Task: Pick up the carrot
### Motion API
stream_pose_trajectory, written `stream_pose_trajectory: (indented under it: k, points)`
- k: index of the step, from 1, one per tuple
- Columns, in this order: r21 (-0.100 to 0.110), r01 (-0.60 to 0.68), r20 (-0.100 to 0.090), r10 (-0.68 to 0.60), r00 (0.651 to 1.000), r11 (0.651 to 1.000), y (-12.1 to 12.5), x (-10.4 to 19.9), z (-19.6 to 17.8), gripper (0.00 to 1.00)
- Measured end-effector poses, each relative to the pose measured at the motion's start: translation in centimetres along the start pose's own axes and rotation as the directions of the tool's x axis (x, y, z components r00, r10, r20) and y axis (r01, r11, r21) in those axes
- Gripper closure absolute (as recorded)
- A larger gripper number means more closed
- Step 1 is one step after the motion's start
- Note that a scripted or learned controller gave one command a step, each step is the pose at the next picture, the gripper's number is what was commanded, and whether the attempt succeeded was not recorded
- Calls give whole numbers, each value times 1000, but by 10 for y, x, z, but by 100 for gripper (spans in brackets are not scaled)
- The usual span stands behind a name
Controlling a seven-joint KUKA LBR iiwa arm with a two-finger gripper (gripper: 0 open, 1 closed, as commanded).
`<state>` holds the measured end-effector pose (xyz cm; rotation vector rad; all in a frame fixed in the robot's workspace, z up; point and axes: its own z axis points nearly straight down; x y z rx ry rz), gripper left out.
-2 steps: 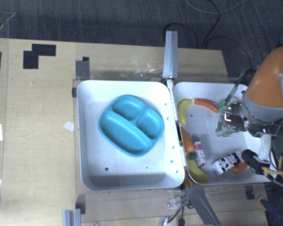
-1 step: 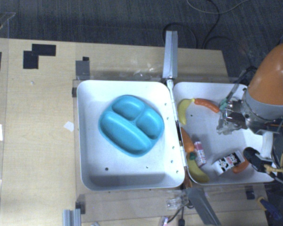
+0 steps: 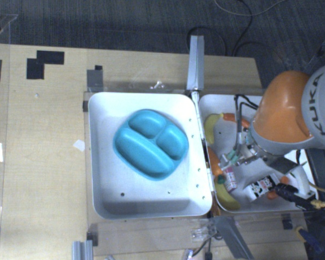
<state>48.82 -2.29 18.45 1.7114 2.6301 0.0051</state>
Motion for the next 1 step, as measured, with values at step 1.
stream_pose_trajectory:
  k: [1]
  points:
    - [2,-698,2,698,716,716,13,-3,-48,100]
